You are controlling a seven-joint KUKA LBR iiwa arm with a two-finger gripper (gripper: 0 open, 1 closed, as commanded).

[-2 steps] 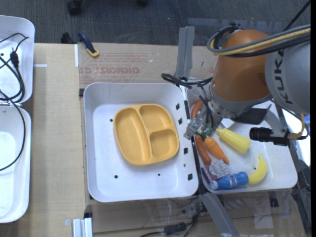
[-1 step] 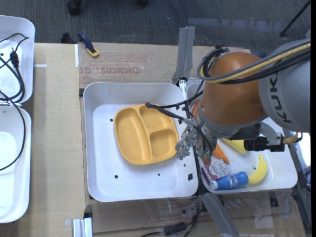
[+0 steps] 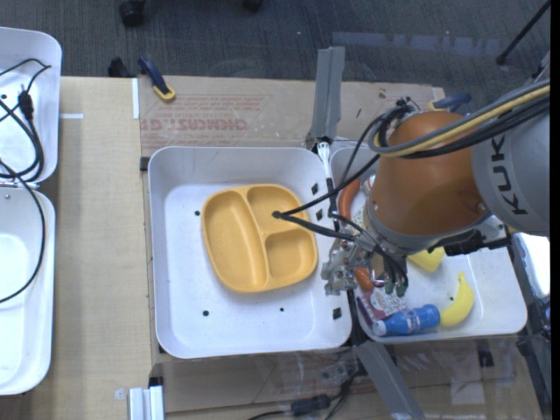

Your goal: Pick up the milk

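Note:
My gripper (image 3: 366, 275) hangs low over the front left corner of the right bin (image 3: 490, 326), under the arm's orange wrist band (image 3: 424, 178). Just below it lies a white pack with red print (image 3: 381, 307), and a blue bottle (image 3: 413, 320) rests on its side against that pack. I cannot tell which of the two is the milk. Nothing shows between the fingers. The arm hides most of the right bin.
A yellow divided plate (image 3: 259, 236) lies in the left bin (image 3: 175, 322). A banana (image 3: 459, 303) and another yellow item (image 3: 427, 259) sit in the right bin, and something orange (image 3: 347, 201) shows at its left wall. Black cables run from the wrist across the plate.

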